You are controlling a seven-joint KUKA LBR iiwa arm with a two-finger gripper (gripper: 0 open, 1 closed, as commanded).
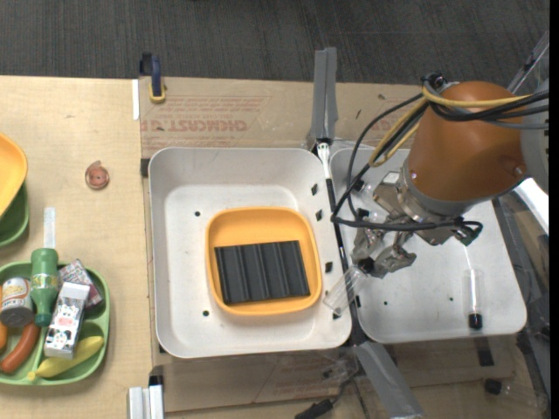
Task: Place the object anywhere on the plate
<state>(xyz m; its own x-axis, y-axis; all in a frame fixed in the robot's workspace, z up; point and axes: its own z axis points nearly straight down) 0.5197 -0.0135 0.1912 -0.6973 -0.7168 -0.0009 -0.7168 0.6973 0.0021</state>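
Two white bins are being carried side by side on the bench (79, 120). The left bin (175, 321) is sitting at the centre of the frame, and an orange plate (262, 220) is resting in its middle. A dark ribbed slab (262, 271) is lying flat on the plate, inside its rim.

The right bin (507, 312) is being partly covered by the arm (467, 142), which is reaching in from the right of the frame. The end effector (382, 258) is being held low over the left part of the right bin, close to the wall shared by the bins. Whether it is open or closed cannot be told, since it is being hidden by cables and by the wrist above it. Nothing can be made out in its grip.

A thin white marker with a dark cap (472, 297) is lying on the floor of the right bin, at the lower right, well apart from the end effector.

At the lower left of the frame a green tray (87, 356) of toy food is being carried by the bench.
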